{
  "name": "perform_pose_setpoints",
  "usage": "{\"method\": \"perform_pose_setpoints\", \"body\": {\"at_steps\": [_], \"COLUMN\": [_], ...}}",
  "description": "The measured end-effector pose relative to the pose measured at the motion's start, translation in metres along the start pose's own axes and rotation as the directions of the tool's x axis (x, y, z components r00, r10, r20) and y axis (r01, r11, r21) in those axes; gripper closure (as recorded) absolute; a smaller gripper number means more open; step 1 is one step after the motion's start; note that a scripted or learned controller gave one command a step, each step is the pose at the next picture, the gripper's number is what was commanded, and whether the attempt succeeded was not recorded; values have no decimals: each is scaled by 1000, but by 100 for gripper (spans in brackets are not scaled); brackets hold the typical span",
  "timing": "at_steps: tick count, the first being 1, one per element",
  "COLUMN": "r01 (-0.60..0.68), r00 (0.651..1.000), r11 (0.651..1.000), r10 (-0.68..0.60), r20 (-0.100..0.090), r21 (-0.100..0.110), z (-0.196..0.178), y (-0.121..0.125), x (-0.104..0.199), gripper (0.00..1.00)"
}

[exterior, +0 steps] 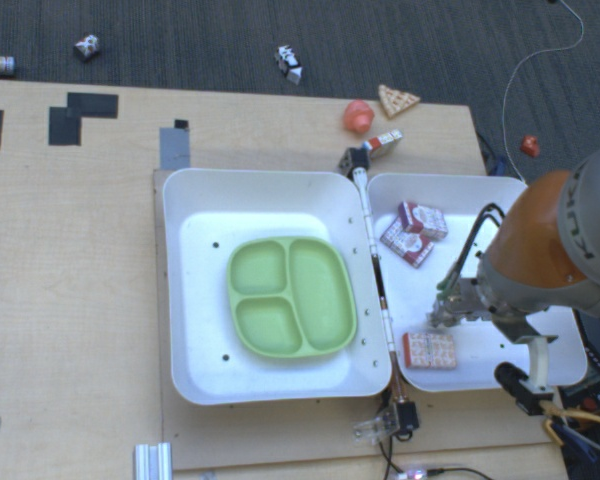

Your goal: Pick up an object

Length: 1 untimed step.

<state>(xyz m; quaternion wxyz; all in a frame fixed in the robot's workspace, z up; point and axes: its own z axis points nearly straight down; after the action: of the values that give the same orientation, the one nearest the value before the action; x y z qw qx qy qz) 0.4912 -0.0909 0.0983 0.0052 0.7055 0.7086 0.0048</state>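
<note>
The nearest thing to my gripper (442,315) is a small flat packet (430,350), pinkish red with pale speckled print, lying flat in the right bin (570,363) near its front left corner. My gripper hangs just above and beside the packet's upper edge, and from this angle I cannot tell how it is set or whether it touches the packet at all.

Farther back in the same bin lie two red-and-white cartons (414,233), one overlapping the other, tilted and close to the left wall. Between them and the packet the white floor is bare, so there is room there. The packet itself sits tight toward the divider where the two bins meet, with little slack on that side and at the front rim.

My arm (550,238), grey with its orange band, covers much of the right half of this bin.

The left bin (195,268) holds a green three-compartment tray (292,297), roughly central, with white floor all round it.

Outside the bins, a red ball (358,116) and a wedge-shaped toy slice (398,99) rest on the bench beyond the back rims.
</note>
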Motion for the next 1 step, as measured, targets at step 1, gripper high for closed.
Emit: {"method": "perform_pose_setpoints", "body": {"at_steps": [1], "r01": [-1], "r00": [1000], "r11": [1000], "r10": [1], "r20": [0], "r21": [0], "z": [0], "y": [0], "x": [0], "gripper": [0]}}
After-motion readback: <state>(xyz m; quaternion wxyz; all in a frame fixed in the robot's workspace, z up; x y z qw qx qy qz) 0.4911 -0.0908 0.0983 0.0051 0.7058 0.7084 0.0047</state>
